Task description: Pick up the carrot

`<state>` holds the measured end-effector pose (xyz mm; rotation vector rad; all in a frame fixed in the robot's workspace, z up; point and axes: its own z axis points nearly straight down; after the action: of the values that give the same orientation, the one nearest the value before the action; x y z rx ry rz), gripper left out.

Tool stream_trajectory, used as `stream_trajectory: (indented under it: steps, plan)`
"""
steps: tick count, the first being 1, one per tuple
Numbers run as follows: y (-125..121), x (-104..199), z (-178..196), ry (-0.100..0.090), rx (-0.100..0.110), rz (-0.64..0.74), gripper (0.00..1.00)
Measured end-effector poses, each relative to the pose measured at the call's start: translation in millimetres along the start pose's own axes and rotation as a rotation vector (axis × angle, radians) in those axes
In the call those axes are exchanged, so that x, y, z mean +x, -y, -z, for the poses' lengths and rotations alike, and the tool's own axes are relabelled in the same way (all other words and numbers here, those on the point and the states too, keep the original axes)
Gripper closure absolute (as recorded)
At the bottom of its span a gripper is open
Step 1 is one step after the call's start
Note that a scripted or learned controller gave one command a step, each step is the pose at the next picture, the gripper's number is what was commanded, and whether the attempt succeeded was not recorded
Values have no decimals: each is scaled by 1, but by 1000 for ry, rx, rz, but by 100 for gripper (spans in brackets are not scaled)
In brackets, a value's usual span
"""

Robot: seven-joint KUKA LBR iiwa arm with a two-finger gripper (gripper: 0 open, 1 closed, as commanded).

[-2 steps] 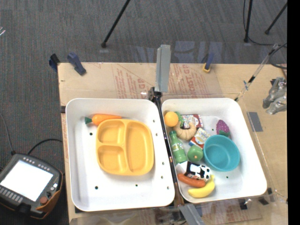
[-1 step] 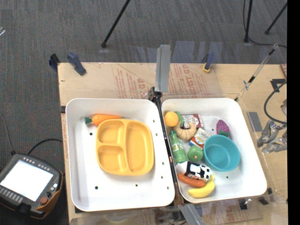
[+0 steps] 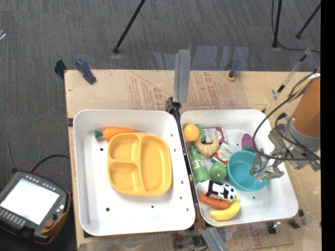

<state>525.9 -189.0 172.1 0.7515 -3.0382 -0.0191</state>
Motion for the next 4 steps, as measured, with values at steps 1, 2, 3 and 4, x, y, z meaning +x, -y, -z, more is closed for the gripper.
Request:
stream_trajectory:
  steps: [1,2,3,4]
  plan:
    - [1,48,173,19,26,10,100]
    - [-2,50,-11,1,0,89,100]
    - [2,41,128,19,28,108,100]
    - [-28,-19,41,6,7,-11,100]
